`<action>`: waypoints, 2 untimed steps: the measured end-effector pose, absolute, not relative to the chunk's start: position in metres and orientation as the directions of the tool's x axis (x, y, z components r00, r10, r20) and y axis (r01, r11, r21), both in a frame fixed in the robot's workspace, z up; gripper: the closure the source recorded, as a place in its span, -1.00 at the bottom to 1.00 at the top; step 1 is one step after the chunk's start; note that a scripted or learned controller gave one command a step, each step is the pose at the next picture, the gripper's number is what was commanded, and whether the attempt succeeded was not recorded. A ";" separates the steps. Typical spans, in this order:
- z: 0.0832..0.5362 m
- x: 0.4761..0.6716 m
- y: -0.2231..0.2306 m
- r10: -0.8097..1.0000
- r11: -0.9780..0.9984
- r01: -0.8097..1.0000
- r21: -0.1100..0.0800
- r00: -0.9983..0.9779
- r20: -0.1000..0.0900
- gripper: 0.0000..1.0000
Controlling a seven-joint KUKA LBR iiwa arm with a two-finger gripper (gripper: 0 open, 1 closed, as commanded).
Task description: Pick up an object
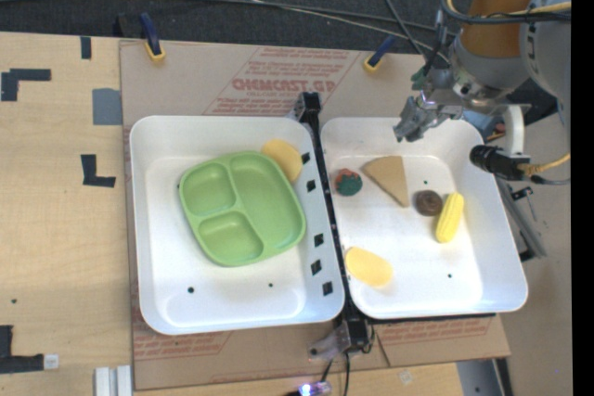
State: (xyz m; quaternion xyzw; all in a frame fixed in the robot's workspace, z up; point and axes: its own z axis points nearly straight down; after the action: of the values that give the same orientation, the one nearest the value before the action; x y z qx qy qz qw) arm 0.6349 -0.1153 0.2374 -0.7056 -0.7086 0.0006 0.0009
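The tabletop (56, 227) carries two shallow white bins side by side. The left bin (153, 292) holds a green divided tray (241, 209), the largest item present, with a yellow piece (283, 158) resting against its far right corner. The tray appears to be thin, stiff plastic, light but wide; a hold would have to be taken on its raised rim, since the flat body offers nothing to pinch.

The right bin (483, 287) holds five smaller items, all seemingly light toy food. The tan wedge (390, 176) lies flat near the middle; its thin edges suggest a hold across the narrow point. The yellow oval piece (369, 267) lies near the front left corner, rounded and likely slippery. The yellow corn cob (449, 218) lies toward the right wall, and its narrow width suits a hold across the middle. The brown disc (428, 202) sits just beside the cob. The small green and red piece (348, 183) sits near the divider.

The gripper (413, 125) hangs above the far edge of the right bin, nearest the wedge. Nothing is seen between the fingers; whether they stand wide or narrow cannot be told.
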 end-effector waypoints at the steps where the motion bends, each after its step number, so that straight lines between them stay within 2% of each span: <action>1: 0.245 0.624 -0.060 1.000 0.006 1.000 -0.001 -0.006 0.002 1.00; 2: 0.231 0.614 -0.002 1.000 0.006 1.000 -0.003 -0.006 0.001 1.00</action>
State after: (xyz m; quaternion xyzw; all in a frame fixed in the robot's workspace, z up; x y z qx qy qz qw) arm 0.6145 -0.0017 0.2309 -0.7049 -0.7093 0.0007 0.0016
